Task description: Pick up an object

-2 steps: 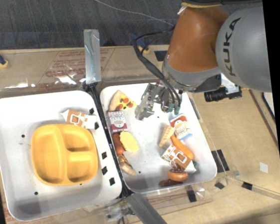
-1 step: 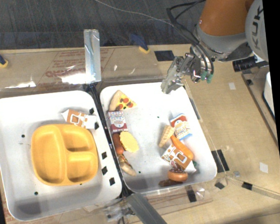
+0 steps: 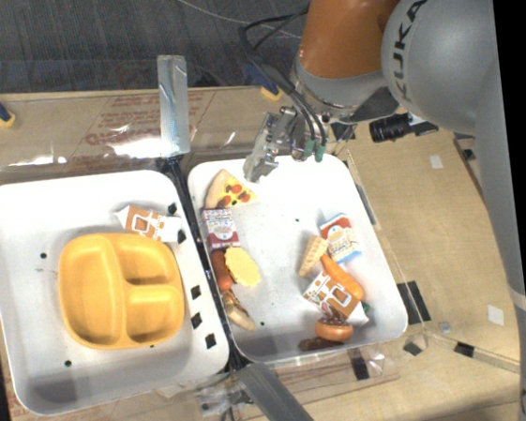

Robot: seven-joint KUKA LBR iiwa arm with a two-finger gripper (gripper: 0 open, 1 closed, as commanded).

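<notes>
A: In the camera view, where does the arm (image 3: pixel 413 37) stand?

B: It reaches in from the right, and the gripper (image 3: pixel 266 157) hangs over the far edge of the right bin (image 3: pixel 286 330), tilted toward the left. Nothing sits between its fingers; whether they are spread or pressed together cannot be told from this slant.

A: What lies nearest to it?

B: The pizza slice (image 3: pixel 228 191), in the bin's far left corner, just beside the gripper's tip. Its long axis runs from far right to near left, the narrow tip pointing far. Below it along the left wall lie a red packet (image 3: pixel 220 227), a yellow piece (image 3: pixel 243 266) and a bun (image 3: pixel 239 315).

A: And the rest?

B: A cone (image 3: pixel 311 255), a carton (image 3: pixel 341 238), a box (image 3: pixel 333 290) and a sausage (image 3: pixel 333 331) cluster at the near right. The left bin (image 3: pixel 11 233) holds a yellow tray (image 3: pixel 121 289) and a small box (image 3: pixel 146 223).

A: How should the pick go?

B: Likely the slice is the target. The gripper would do well to come straight down with fingers set across the slice's short width, staying off the bin wall, since the slice lies flat and close to the corner.
</notes>
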